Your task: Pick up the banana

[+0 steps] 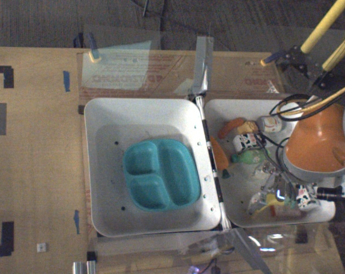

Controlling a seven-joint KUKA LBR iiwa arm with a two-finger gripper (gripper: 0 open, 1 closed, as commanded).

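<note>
The banana (pixel 263 209) shows as a yellow strip near the front edge of the right bin (pixel 240 210), partly hidden under the gripper. My gripper (pixel 273 192) hangs low over that front part of the bin, right above the banana, below the arm's orange band (pixel 316 144). The metal parts of the gripper blur together with the items beneath them. Nothing can be made out as lifted off the bin floor.
The right bin also holds an orange carrot (pixel 219 154), a brown-orange piece (pixel 233 126), a black-and-white toy (pixel 247 141), a green item (pixel 249 157) and a small white cup (pixel 270 123). The left bin (pixel 104 124) bears a teal divided plate (pixel 161 174). Cables loop by the arm.
</note>
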